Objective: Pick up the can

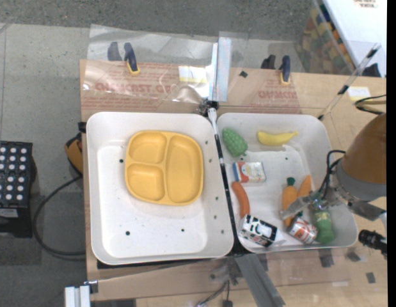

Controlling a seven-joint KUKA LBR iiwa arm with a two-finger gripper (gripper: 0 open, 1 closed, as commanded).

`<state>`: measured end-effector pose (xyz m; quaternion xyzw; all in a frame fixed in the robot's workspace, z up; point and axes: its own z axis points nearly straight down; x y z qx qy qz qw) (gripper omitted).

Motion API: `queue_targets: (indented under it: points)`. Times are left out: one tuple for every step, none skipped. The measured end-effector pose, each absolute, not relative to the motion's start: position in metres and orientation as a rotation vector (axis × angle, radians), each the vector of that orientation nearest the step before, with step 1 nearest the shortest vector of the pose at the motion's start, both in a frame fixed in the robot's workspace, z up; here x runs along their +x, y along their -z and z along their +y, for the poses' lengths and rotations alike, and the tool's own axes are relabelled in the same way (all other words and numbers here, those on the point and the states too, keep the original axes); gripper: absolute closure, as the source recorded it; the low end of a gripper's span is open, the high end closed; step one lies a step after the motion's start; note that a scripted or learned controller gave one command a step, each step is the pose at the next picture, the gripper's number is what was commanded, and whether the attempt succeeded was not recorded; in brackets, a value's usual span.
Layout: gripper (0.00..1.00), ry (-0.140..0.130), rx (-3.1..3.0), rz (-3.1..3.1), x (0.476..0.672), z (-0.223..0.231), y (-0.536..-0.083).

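The can (304, 231), a small red-and-white cylinder lying on its side, rests near the front right corner of the right bin (284, 121), beside a green bottle (325, 228). The metal tool (313, 203) hovers just above it, beside two tapered orange carrots (289, 196); its opening cannot be determined. The left bin (108, 190) holds a smooth yellow compartmented plate (164, 167).

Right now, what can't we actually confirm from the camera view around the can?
- gripper: finger state unreadable in the camera view; small and blurred against the clutter.
- can: whether anything touches it is unclear; it is packed against the green bottle and the carrots.
- arm: cut off by the right edge.
- black-and-white packet: label too small to read.
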<state>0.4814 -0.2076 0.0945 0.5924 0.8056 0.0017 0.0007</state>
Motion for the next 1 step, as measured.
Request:
queue_targets:
  points:
    - [0.00,-0.022,2.242,2.192,0.4869,-0.2028,-0.0968]
